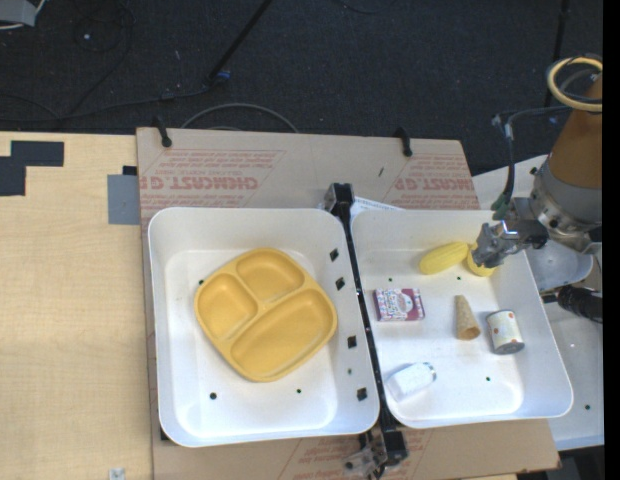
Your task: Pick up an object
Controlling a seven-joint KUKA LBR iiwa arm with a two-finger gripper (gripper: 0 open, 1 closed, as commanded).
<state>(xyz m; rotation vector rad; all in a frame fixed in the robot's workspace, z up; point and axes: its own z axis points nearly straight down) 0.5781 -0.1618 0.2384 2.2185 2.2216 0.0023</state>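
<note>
1. Dark floor with loose cables lies behind a pale wooden bench [60, 318], on which a sheet of printed cardboard [290, 173] carries two shallow white bins side by side.
2. Left bin [180, 388]: a yellow three-compartment tray [266, 313], smooth and rounded, sits near the middle with bare white floor all around it.
3. Right bin [535, 393]: a yellow, banana-like piece [443, 258] lies near the far wall; a small pink-and-white carton [399, 304] lies flat near the divider; a tan cone [466, 318] and a small cylindrical can [505, 331] lie close together toward the right wall; a white rounded object [411, 378] lies near the front.
4. At the right bin's far right corner, the gripper [487, 251] is low, just beside the yellow piece, with something yellow at its tip; whether its claw is open or closed cannot be told.
</note>
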